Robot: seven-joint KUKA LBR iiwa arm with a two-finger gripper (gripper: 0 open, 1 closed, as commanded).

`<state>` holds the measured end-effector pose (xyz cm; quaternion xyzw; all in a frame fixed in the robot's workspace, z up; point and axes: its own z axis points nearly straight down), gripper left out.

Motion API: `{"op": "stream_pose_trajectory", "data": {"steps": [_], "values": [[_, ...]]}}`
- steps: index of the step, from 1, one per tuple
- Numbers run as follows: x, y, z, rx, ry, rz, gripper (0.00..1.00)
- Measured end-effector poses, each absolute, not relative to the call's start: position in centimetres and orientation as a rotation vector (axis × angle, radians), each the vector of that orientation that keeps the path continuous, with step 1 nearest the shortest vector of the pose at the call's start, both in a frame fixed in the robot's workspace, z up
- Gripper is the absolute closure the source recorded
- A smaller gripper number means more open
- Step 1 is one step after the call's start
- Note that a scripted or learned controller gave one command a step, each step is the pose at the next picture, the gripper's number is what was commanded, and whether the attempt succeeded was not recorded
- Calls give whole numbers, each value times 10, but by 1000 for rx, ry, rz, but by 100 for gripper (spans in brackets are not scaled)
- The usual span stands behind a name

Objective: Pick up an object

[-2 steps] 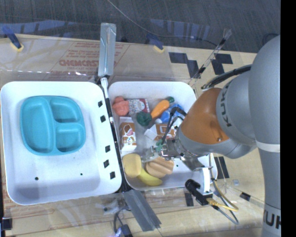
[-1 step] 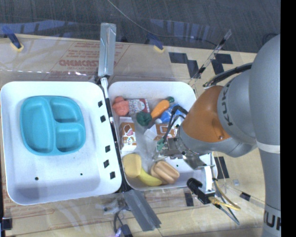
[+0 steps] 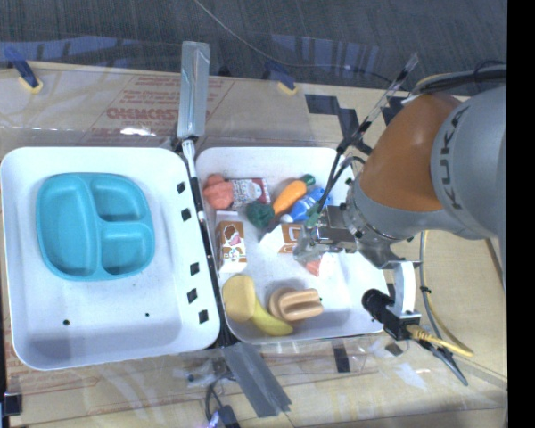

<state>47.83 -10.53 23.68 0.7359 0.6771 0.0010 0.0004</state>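
Two white bins are seen side by side on the worktop (image 3: 89, 96). In the left bin (image 3: 18, 266), a blue divided tray (image 3: 95, 224) is set toward 10 o'clock.

The right bin (image 3: 250, 157) holds the objects. A carrot (image 3: 291, 196) lies tilted near the bin's centre, with a green piece (image 3: 260, 215) just beside it at 8 o'clock. An orange-pink lump (image 3: 218, 192) sits at the bin's 10 o'clock, touching a small packet (image 3: 247, 190) to its right. A little carton (image 3: 231, 243) lies at 8 o'clock, near the dividing wall. A banana (image 3: 243, 305) is laid along the bin's 7 o'clock corner, and a hot dog (image 3: 298, 304) rests against it at 6 o'clock. A blue item (image 3: 308, 205) is partly hidden beside the carrot, under the arm.

The arm (image 3: 428, 172) is reached in from 3 o'clock, its orange band over the bin's right edge. The end effector (image 3: 317, 250) is lowered among the objects at the bin's centre-right, just beside a reddish item that is mostly covered. Whether it is apart or together cannot be told, and nothing is clearly seen gripped.
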Motion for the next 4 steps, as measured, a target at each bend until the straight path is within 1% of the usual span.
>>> {"op": "stream_pose_trajectory", "data": {"steps": [1, 2, 3, 4], "values": [[477, -106, 234, 2316, 2128, -4, 0], [485, -116, 91, 2101, 2341, 1, 0], [484, -116, 91, 2102, 2340, 0, 0], [588, -113, 89, 2170, 2280, -5, 0]]}}
